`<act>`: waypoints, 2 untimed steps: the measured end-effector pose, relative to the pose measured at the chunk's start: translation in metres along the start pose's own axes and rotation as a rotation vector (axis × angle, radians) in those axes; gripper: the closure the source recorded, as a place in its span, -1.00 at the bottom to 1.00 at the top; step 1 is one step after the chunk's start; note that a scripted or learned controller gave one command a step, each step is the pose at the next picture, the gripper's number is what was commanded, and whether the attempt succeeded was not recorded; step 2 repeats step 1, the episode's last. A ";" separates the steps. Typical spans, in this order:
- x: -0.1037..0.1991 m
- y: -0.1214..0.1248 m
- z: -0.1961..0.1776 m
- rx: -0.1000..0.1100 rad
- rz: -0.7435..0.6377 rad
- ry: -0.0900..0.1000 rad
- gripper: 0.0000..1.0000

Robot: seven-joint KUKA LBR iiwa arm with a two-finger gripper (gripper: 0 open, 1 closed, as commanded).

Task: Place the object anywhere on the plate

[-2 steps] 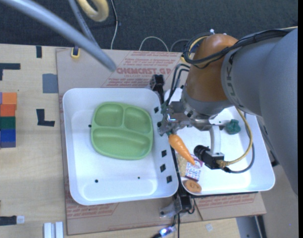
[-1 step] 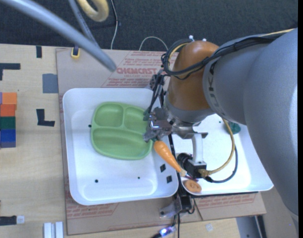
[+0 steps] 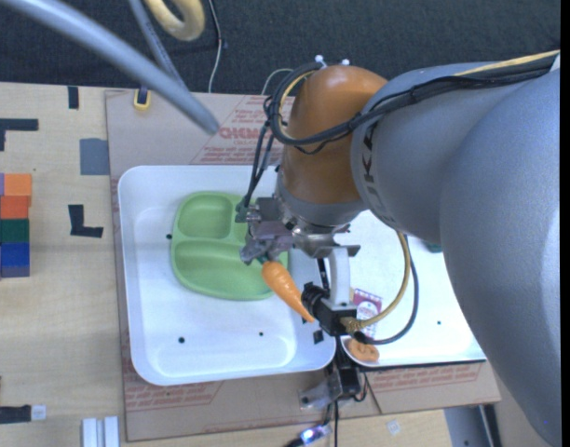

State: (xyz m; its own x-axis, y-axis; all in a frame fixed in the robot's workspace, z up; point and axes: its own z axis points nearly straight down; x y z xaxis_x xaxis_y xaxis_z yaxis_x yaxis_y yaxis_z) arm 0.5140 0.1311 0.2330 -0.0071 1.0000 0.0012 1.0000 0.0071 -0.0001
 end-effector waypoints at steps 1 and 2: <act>-0.003 0.000 0.001 0.002 0.004 -0.002 -1.00; -0.003 0.000 0.001 0.002 0.004 -0.002 -1.00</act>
